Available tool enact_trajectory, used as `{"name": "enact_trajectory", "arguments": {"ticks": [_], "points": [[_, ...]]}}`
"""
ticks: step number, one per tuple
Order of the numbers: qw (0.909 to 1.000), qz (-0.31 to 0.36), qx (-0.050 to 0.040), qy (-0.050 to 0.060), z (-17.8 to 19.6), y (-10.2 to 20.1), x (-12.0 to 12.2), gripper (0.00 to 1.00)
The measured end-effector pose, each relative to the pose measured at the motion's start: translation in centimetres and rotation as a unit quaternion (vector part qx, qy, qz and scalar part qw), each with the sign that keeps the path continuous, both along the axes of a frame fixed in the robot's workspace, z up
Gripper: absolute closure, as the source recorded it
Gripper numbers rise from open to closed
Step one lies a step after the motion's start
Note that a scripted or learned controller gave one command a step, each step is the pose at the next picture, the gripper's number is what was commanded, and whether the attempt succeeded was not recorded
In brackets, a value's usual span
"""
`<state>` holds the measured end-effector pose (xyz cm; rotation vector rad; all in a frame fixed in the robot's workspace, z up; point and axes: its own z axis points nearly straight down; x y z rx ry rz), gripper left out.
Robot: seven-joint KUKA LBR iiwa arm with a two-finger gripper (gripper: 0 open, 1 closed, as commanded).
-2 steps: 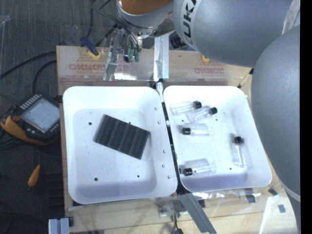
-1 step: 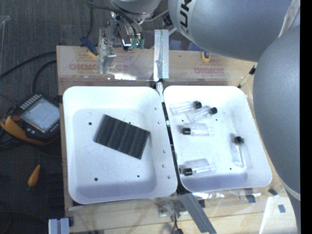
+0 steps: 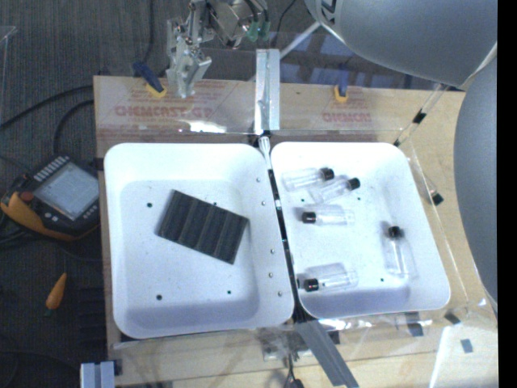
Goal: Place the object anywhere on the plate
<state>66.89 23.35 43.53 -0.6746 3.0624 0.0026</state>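
- My grey arm (image 3: 404,23) reaches in from the two o'clock corner, and my end effector (image 3: 184,75) hangs at about eleven o'clock, above the counter's (image 3: 121,111) far edge and beyond both bins.
- The left shallow white bin (image 3: 121,297) carries the dark ribbed rectangular plate (image 3: 202,225), lying flat and slightly askew near its centre.
- The right shallow white bin (image 3: 420,289) holds five small clear plastic vials with black caps: two at twelve o'clock (image 3: 307,177) (image 3: 338,189), one at nine (image 3: 323,215), one at three (image 3: 395,251), one at six (image 3: 329,279).
- I see nothing between my fingers; how far apart they stand I cannot tell.
- I judge the pick not yet made. Next I must swing toward four o'clock, settle over one vial, and close across its body.
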Motion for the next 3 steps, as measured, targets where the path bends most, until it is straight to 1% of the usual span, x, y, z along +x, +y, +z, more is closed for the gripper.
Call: {"name": "enact_trajectory", "arguments": {"ticks": [1, 2, 3], "points": [[0.9959, 0.09, 0.0002, 0.0, 0.0, 0.0, 0.0, 1.0], [0.9835, 0.181, -0.0013, 0.002, -9.5, 0.0, -8.1, 1.0], [0.9715, 0.237, -0.0012, 0.0, 0.0, -1.7, -13.0, 1.0]]}}
